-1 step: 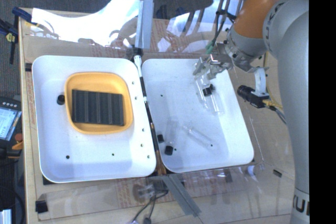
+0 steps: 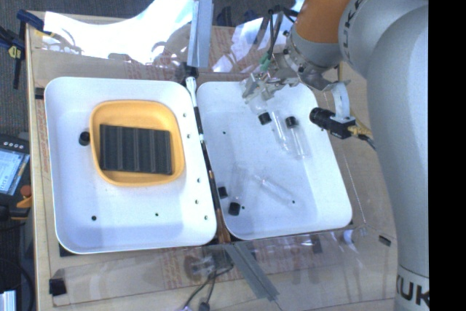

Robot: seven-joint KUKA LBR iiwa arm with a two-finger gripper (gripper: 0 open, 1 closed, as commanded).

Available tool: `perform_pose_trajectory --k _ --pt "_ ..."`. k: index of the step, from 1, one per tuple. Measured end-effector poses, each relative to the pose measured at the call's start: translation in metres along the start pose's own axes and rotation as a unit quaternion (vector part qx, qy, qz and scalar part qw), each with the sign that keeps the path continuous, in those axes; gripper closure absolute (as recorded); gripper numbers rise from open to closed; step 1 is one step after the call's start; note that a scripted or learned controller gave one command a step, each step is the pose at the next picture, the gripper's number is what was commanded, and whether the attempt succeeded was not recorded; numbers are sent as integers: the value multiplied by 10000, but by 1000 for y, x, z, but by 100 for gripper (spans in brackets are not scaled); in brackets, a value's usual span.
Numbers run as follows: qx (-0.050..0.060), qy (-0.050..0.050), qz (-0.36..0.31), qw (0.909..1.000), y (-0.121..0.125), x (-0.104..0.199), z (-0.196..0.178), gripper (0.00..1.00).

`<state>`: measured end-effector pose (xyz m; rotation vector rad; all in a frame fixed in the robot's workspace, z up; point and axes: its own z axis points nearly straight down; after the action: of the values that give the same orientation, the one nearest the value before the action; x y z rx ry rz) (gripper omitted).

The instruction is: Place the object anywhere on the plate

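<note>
A yellow plate (image 2: 135, 142) with a dark ridged centre lies in the left bin (image 2: 65, 215). My gripper (image 2: 289, 144) hangs over the upper middle of the right bin (image 2: 328, 207), far right of the plate. Its two clear fingers (image 2: 279, 132) stand apart and open, with nothing visible between them. A small black block (image 2: 234, 207) rests near the right bin's lower left corner, and a second small black piece (image 2: 222, 192) sits just above it. A faint clear object (image 2: 274, 188) lies on the bin floor below the gripper.
The grey arm with its orange band (image 2: 328, 4) fills the right side and reaches in over the right bin's top edge. A black cable plug (image 2: 331, 121) juts out beside the wrist. Crumpled plastic sheeting (image 2: 138, 33) lies behind the bins. A small black dot (image 2: 84, 138) sits left of the plate.
</note>
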<state>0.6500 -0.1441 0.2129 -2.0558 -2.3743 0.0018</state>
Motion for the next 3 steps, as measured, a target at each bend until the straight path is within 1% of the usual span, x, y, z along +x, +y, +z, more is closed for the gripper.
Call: perform_pose_trajectory --k 1,2,3 --pt "10 5 -1073 9942 11 30 17 100" --pt "14 6 -2164 9763 16 64 21 100" --pt "23 13 -3330 9429 18 84 22 100"
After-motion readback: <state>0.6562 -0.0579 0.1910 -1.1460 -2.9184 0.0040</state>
